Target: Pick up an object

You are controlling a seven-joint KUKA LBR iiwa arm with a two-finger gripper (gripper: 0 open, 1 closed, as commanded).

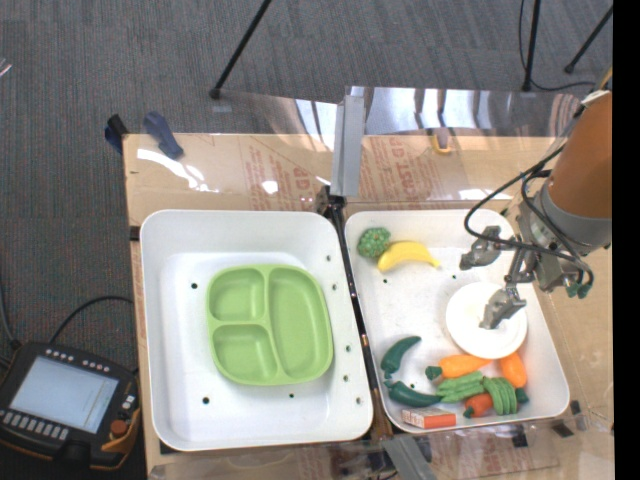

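Worktop (240, 173) carries two shallow white bins side by side. Left bin (170, 248) holds a green three-compartment plate (270, 324), lying flat, roughly centred.

Right bin (400, 298) holds the toy food. Near its back left corner: a green broccoli floret (374, 242), and just beside it, to the right, a yellow banana (408, 256). A small white round plate (485, 323) sits right of the bin's centre. Along the front edge, a cluster: dark green pepper (400, 353), a second dark green pod (412, 395) below it, an orange carrot (460, 365), a bunch of green beans (480, 388), another orange piece (514, 369) to the right, a small red piece (479, 405) among the beans, and a flat red-and-white packet (430, 420) against the front wall.

Arm (585, 168) reaches in from the right, orange band visible, cables looping around the wrist. Hand (493, 281) hovers over the right bin, above the white plate's back edge. Fingers spread wide: one finger (481, 251) points toward the banana side, the other (503, 306) hangs over the plate. Nothing between them. All toy items lie in the bin, apart from the hand.
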